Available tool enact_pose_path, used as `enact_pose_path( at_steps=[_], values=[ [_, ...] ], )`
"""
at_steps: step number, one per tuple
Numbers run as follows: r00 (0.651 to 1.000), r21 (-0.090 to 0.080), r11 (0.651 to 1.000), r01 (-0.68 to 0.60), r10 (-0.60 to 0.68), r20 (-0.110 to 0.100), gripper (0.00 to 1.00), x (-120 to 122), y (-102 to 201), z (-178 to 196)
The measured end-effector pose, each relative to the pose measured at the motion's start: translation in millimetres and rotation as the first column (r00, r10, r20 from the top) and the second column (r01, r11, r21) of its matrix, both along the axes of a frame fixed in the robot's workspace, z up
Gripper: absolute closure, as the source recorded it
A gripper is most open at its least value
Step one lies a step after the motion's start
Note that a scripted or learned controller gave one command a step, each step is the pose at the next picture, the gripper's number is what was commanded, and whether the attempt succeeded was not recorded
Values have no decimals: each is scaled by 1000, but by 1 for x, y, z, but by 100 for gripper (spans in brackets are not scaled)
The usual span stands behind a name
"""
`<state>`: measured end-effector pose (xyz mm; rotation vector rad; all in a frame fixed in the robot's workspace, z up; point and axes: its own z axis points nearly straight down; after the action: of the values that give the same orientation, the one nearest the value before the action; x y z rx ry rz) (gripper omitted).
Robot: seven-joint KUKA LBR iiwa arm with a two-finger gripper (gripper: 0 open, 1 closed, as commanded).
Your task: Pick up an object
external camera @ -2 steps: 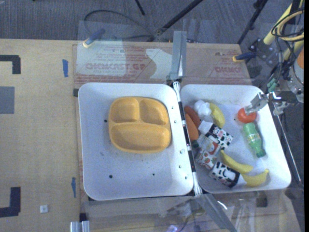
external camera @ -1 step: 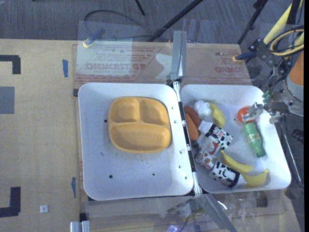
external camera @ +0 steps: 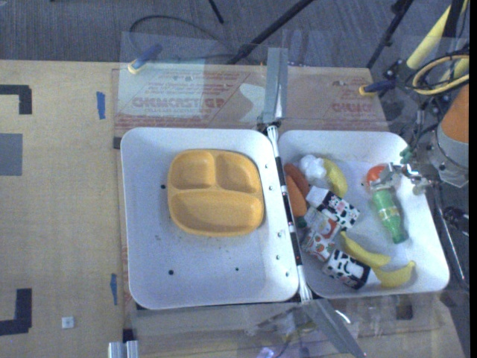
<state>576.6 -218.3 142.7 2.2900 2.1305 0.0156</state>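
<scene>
The right bin (external camera: 430, 222) holds a jumble of toys. A green bottle (external camera: 389, 213) lies near its right side, with a red tomato-like piece (external camera: 375, 175) just above it. Two yellow bananas (external camera: 363, 250) (external camera: 395, 273) lie at the front. Cow-patterned pieces (external camera: 339, 211) (external camera: 344, 267) and a red-and-white packet (external camera: 322, 241) sit in the middle. An orange sausage shape (external camera: 297, 189), a white lump (external camera: 311, 166) and a small yellow fruit (external camera: 336, 177) lie at the left. My gripper (external camera: 412, 174) hangs over the bin's right edge, just right of the tomato piece and above the bottle's cap.
The left bin (external camera: 141, 259) holds a yellow divided plate (external camera: 216, 192). A metal divider (external camera: 287, 222) runs between the bins. Cables and the orange-banded arm (external camera: 455, 125) crowd the right edge. Tripod legs cross the floor at the back.
</scene>
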Motion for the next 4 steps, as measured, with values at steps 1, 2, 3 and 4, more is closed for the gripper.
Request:
enact_pose_path(
  at_steps=[1,2,3,4],
  values=[
    [1000,-6,1000,-3,3,19,0,1,1,-3],
    [1000,-6,1000,2,-2,24,0,1,1,-5],
    [999,-5,999,42,-42,34,0,1,2,-5],
    [982,2,982,188,-188,-20,0,47,41,7]
  ],
)
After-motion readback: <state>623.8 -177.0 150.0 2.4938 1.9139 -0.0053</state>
